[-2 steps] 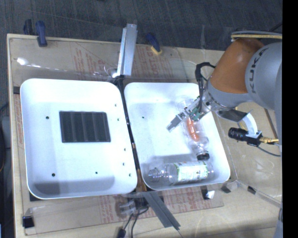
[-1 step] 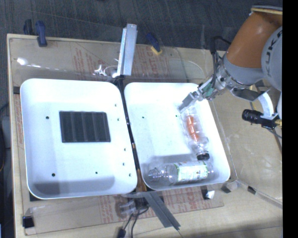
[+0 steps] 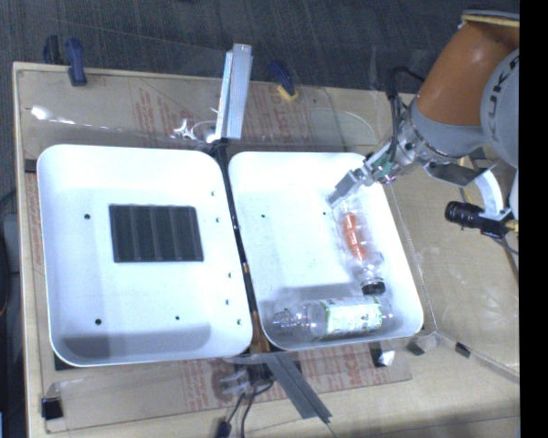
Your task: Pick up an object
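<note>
Camera view, looking down: the grey two-finger gripper [image 3: 344, 188] hangs over the far right part of the right shallow white bin [image 3: 283, 245], its tip just above the upper end of a clear plastic bottle with an orange label [image 3: 355, 237]. Whether it touches that bottle I cannot tell, nor whether it is open or closed, since it shows as one blurred grey wedge. Further toward the near rim from the gripper lies a second clear plastic bottle with a pale label [image 3: 333, 318]. To its left, the left shallow white bin [image 3: 64, 245] holds a dark ribbed rectangular block [image 3: 155, 234].
</note>
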You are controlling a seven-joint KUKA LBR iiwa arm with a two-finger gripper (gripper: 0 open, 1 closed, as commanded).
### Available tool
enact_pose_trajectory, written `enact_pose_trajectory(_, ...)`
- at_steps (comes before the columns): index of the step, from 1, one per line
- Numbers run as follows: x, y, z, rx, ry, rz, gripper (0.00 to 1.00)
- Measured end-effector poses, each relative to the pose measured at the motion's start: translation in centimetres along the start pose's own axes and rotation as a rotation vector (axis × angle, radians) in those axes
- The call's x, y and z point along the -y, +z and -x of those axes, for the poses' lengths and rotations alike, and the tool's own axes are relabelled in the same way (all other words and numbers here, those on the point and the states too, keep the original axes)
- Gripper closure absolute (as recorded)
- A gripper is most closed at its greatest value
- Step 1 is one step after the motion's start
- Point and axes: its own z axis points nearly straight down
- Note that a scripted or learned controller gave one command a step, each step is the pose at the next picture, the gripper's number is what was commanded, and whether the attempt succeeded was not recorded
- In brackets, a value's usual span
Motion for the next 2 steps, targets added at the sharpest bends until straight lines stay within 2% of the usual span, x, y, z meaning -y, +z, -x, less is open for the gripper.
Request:
enact_pose_trajectory(1,-1.0,4.9,0.2,-0.003,-0.106,-0.001,0.0)
enact_pose_trajectory(2,-4.6,10.7,2.1,-0.001,0.016,0.0,0.0)
